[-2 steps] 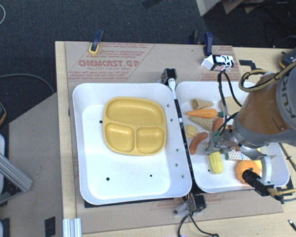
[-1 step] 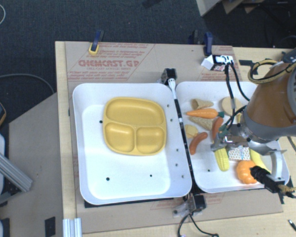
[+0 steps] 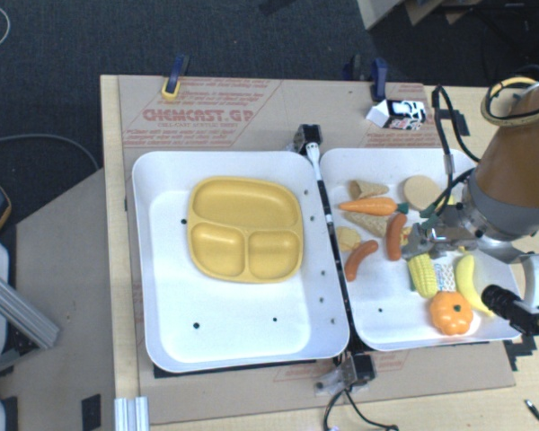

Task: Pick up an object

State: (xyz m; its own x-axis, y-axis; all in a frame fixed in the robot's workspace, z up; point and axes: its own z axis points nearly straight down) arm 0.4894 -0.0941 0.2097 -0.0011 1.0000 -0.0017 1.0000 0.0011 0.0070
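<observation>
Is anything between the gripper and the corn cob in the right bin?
Nothing visible. The gripper sits just above the corn cob, with a sausage to its left and a banana right of the corn.

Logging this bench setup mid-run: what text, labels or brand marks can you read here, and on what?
"CHEMCAST GP", red print repeated across the brown bench board behind the bins; the smaller red lines beneath are too blurred to read.
The black-and-white tag near the right bin's back edge: pattern, unreadable.

Table (image 3: 251,106): brown board surface with red print, blue clamp (image 3: 377,77) and yellow clamp (image 3: 172,85) at far edge. Dark carpet (image 3: 117,16) beyond.
</observation>
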